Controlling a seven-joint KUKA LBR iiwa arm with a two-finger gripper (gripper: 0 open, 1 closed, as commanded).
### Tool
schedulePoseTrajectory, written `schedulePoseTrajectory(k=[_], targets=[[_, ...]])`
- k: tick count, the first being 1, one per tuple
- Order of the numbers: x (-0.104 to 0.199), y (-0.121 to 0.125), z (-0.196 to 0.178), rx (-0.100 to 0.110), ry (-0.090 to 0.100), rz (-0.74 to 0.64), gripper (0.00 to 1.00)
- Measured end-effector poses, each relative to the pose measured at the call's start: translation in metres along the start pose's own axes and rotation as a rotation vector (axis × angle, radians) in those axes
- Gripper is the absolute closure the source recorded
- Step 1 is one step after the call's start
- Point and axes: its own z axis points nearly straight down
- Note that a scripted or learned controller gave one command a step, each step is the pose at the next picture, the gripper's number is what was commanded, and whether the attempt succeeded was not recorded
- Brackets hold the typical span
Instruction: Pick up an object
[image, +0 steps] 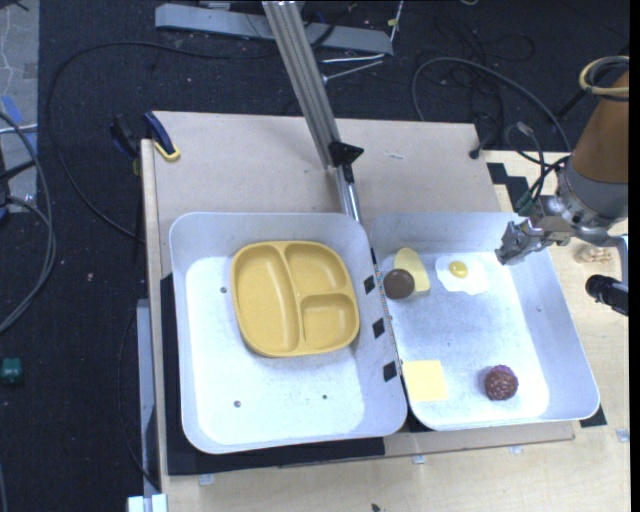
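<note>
Over the right bin's far right rim, the gripper (513, 246) hangs, holding nothing

Whether it is open or closed, I cannot tell. Right bin (560, 340): fried egg (462, 272), brown ball (399, 284) touching a yellow piece (415, 268), cheese slice (424, 379), dark red ball (500, 382). Left bin (200, 400): yellow divided tray (295, 298). Arm cut off at right

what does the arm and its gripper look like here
The arm enters at the right: a rounded orange-brown band above a grey metallic wrist. The small dark grey two-finger gripper juts from it, with thin dark cables trailing nearby.
</note>
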Motion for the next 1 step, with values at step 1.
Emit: schedulePoseTrajectory(k=[1], targets=[[0.0485, 0.0003, 0.0058, 0.003, 0.002, -0.004, 1.00]])
